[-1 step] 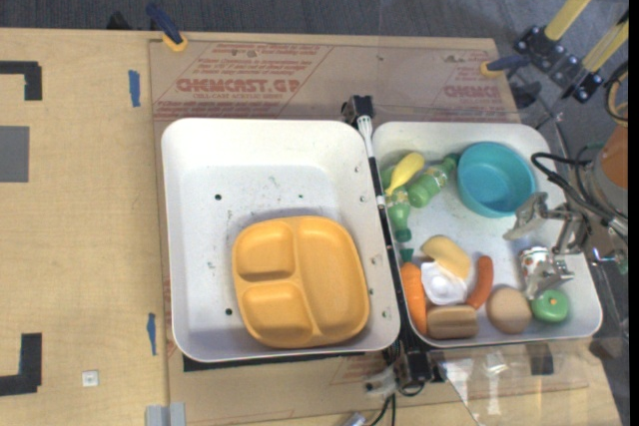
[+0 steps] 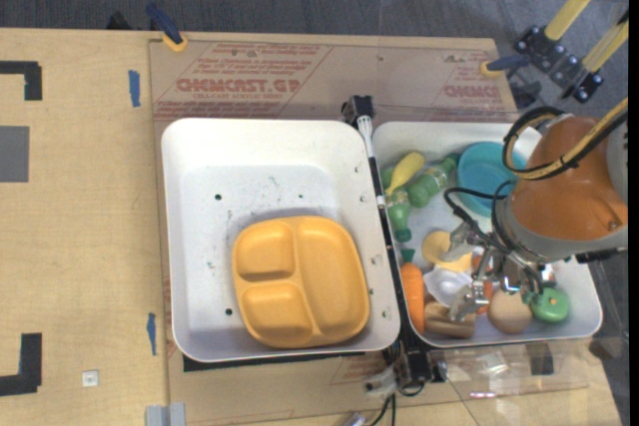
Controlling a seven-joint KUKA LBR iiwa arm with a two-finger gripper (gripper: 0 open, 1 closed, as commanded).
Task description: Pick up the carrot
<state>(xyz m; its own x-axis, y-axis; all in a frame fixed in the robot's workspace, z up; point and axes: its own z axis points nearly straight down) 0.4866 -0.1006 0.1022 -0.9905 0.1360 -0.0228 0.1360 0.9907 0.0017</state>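
Orange and slim, the carrot lies along the left wall of the right bin, beside a clutter of toy food. The gripper hangs low over that clutter, just right of the carrot; whether it is released or clenched I cannot tell. The left bin holds a yellow divided plate

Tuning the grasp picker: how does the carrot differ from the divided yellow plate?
The carrot is orange, slim and elongated; the divided yellow plate is yellow, broad and flat. The carrot lies in the right bin against its left wall, crowded by other toys; the plate lies alone in the left bin. The gripper is down in the right bin, near the carrot.
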